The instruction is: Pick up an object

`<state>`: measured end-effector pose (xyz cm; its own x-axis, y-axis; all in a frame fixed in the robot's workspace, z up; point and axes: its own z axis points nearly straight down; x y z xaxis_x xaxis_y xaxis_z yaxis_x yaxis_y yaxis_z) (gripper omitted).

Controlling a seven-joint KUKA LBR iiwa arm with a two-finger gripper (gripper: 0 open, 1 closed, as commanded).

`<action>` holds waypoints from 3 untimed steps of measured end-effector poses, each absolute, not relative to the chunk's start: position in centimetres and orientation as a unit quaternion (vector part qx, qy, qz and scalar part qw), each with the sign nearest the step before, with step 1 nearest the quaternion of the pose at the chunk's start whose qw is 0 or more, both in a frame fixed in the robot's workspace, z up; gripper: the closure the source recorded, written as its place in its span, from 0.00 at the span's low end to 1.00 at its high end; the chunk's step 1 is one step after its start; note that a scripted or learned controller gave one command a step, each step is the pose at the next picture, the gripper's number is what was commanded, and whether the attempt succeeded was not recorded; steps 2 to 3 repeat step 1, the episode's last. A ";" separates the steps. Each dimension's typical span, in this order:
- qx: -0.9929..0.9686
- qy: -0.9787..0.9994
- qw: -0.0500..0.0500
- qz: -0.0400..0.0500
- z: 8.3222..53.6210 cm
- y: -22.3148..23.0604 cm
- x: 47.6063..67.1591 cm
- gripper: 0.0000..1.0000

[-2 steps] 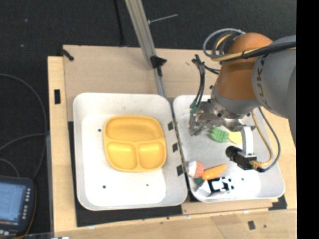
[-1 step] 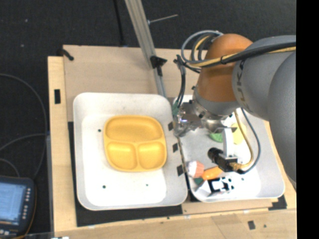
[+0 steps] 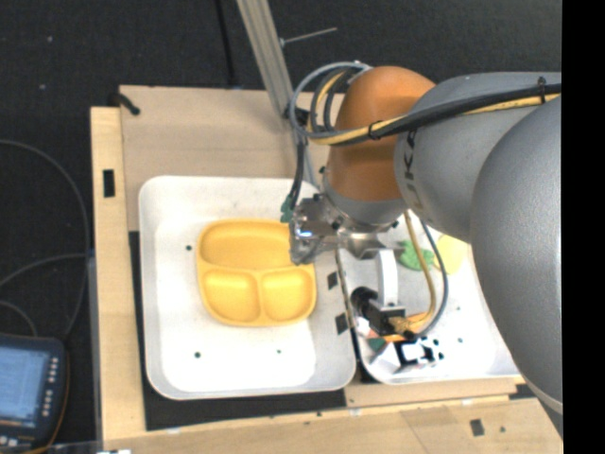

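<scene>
A pale wooden counter [image 3: 203,130] occupied the frame's centre, on dark flooring [image 3: 57,45]. A slanted aluminium rail [image 3: 263,41] rose from its upper edge. A handheld screen unit [image 3: 28,386] lay at lower left, with a thin cable [image 3: 57,253] looping above it.

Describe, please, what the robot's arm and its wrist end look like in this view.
The arm is bulky smooth grey, with a rounded orange band above the wrist. Yellow and grey cables loop around it. The gripper is small, metallic and silver-grey.
</scene>
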<state>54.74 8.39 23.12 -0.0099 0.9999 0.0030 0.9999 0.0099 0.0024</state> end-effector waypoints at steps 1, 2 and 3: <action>-0.706 -0.708 0.000 -0.001 23.1 8.0 54.8 0.00; -0.706 -0.708 0.000 -0.001 23.1 8.0 54.8 0.00; -0.706 -0.708 0.000 -0.001 23.1 8.0 54.8 0.00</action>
